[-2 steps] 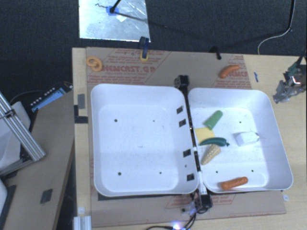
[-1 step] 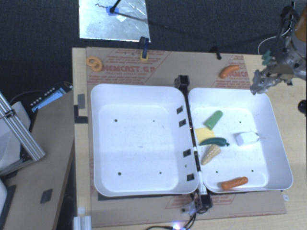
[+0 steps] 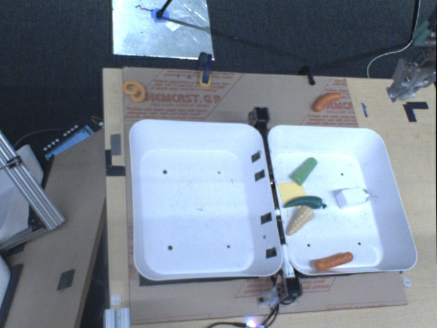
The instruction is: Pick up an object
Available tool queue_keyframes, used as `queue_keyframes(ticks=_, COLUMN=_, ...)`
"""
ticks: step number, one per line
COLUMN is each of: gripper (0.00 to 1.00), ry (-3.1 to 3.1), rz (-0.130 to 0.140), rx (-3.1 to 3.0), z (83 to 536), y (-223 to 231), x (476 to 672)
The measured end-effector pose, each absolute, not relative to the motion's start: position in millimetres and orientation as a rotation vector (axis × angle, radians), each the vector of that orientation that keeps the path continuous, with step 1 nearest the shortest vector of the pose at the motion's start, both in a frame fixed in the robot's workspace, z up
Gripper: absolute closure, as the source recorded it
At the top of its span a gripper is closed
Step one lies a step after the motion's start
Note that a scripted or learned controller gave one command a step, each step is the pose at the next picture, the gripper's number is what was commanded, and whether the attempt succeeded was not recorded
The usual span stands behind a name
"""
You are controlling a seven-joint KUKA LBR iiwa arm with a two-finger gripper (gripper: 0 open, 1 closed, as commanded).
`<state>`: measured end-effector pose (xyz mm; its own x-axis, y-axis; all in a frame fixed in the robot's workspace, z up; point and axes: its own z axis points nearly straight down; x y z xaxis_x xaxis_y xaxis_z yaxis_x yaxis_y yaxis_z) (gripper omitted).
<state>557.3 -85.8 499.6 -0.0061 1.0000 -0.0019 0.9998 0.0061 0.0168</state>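
Dark carpet (image 3: pixel 54 46) is surrounding a wooden bench (image 3: pixel 82 251); a shiny metal sheet (image 3: pixel 162 18) is lying beyond it.

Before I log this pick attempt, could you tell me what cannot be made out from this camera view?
- Gripper: cut off by the right edge, blurred; finger state unreadable.
- Yellow item in the right bin: partly covered by the dark green pepper, shape unclear.
- White object: blends into the bin floor, identity unclear.
- Cardboard print: too small to read fully.

Foil sheet (image 3: pixel 162 18) beyond bench (image 3: pixel 225 91)
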Motion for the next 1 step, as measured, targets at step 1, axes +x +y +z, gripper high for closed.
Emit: queue_keyframes(ticks=1, gripper=1.0, ry=2.225, rz=0.009, rx=2.21, z=538.4, y=-60.9, x=528.4)
